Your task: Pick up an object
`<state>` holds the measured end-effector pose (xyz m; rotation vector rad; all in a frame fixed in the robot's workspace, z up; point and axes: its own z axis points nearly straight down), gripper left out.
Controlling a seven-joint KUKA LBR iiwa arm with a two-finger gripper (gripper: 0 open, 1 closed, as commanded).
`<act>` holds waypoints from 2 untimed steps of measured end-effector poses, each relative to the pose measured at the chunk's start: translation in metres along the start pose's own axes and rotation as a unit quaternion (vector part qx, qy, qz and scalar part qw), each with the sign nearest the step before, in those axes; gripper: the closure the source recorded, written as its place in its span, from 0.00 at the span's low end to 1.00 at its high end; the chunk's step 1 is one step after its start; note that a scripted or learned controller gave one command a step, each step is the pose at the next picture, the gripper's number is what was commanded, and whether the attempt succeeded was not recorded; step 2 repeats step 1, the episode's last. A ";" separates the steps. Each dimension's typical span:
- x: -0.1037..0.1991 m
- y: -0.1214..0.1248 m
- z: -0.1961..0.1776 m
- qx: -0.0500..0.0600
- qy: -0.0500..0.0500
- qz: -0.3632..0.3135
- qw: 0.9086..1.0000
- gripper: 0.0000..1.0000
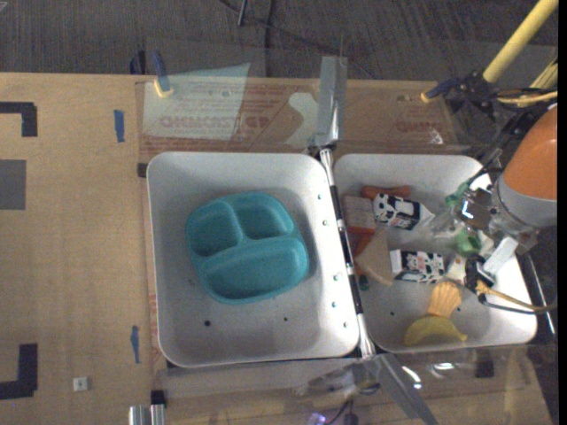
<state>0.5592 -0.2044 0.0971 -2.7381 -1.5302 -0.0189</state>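
The right bin [390, 312] holds several small things: a cow-patterned carton [395, 210] near the top, a second cow-patterned carton [420, 265] in the middle, a yellow piece [431, 330] at the bottom with an orange ridged piece [445, 298] above it, and a reddish-brown item [361, 237] at the left. My gripper [476, 242] reaches in over the bin's right side, beside the second carton, near a green item [467, 240]. The wrist hides its fingers.
The left bin [177, 326] carries a teal divided plate [247, 245]. A clear divider [330, 104] stands behind the seam between the bins. Cables and a yellow pole [523, 34] lie at the upper right. Blue tape marks dot the cardboard bench at left.
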 end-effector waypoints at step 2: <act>-0.003 0.000 -0.009 0.000 -0.003 0.002 1.000 1.00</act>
